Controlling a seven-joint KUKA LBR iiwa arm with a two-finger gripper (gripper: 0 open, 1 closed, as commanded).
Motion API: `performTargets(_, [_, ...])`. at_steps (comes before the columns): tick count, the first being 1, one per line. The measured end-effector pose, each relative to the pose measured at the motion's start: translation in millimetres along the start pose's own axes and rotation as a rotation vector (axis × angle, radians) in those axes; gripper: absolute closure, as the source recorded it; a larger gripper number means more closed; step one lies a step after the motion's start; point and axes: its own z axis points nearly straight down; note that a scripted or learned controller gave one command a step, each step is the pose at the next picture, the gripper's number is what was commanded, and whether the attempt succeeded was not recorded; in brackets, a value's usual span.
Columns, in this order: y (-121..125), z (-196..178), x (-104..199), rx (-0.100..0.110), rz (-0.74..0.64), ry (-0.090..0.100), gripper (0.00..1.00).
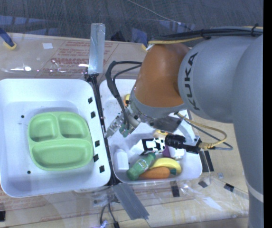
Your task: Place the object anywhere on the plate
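"KUKA" in black caps on grey arm (207, 87).

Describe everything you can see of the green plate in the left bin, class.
The green plate is a pale green, plastic-looking tray with rounded corners and three compartments: two small ones at the far side, one wide one nearer the camera. It lies flat on the floor of the left bin, slightly askew, clear of the walls, with nothing in it.

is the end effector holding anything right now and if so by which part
Cannot be told. The end effector hangs over the right bin, its tip too blurred to show anything gripped.
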Motion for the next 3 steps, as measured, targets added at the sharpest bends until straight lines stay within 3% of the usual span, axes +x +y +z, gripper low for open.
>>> performTargets(1, [12.8,-2.4,52.4,0.002,0.085,0.002,1.00])
performTargets(2, [13.3,-12.1,51.6,0.004,0.080,0.002,1.00])
performTargets(3, [42.3,21.0,62.8,0.005,0.146,0.002,1.00])
